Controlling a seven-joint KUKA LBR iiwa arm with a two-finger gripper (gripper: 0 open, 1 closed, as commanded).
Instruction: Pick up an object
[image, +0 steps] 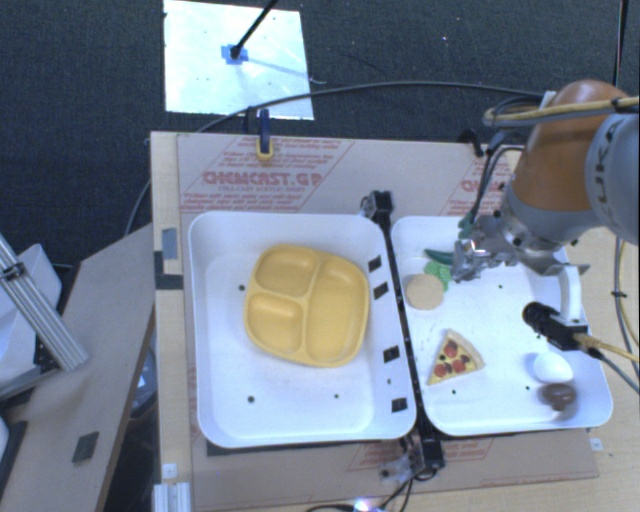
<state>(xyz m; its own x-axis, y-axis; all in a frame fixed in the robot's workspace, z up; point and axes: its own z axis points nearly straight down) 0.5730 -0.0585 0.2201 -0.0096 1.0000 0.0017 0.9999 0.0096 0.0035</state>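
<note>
My gripper (466, 264) hangs low over the back left part of the right bin (500, 415). It sits right against a green toy (436, 267), which it partly hides, so I cannot see whether they touch. A round tan cookie (425, 291) lies just left of and in front of the gripper. Toward the front of the same bin lies a pizza slice (455, 357). A white egg (552, 367) and a brown lump (558, 396) rest near that bin's front right corner.
The left bin (225, 400) holds a yellow divided plate (305, 304) near its middle. A raised divider with black clips (392, 310) separates the two bins. The arm (565, 160) spans the right bin's back right corner.
</note>
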